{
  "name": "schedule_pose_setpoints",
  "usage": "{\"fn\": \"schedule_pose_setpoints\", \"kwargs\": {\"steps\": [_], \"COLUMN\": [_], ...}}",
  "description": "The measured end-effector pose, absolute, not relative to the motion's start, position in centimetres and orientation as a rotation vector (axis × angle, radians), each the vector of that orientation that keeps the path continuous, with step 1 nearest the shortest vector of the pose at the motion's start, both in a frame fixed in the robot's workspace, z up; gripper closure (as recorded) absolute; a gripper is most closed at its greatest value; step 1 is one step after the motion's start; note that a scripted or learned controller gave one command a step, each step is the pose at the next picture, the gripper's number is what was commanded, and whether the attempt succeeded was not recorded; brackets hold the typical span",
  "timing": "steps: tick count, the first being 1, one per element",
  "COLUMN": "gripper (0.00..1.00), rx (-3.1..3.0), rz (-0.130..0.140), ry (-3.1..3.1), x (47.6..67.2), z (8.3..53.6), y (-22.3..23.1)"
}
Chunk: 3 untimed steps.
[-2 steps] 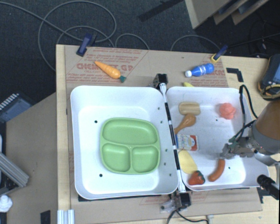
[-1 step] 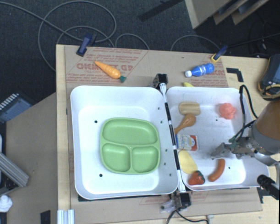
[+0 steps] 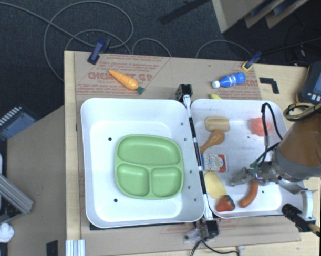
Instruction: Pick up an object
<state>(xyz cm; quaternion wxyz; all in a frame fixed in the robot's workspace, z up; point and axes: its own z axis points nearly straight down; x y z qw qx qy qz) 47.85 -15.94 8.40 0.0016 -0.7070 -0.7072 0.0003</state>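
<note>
Over in the right bin [image 3: 240, 109], the gripper [image 3: 246, 176] hangs just above a sausage [image 3: 248, 195]; I can't tell whether it's wide or narrow.

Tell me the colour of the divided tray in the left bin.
Light green; the divided tray shows clearly in the camera view.
</note>
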Motion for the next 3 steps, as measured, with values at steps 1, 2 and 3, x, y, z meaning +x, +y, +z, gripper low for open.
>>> {"fn": "schedule_pose_setpoints", "kwargs": {"steps": [1,2,3], "gripper": [1.00,1.00,1.00], "rx": [-2.223,-2.218,-2.220], "rz": [0.001,-0.004,-0.005], "ry": [-2.220,-2.225,-2.225], "x": [47.9,50.2,55.4], "z": [9.4,18.5,25.4], "y": [-16.0,-6.3,-0.6]}}
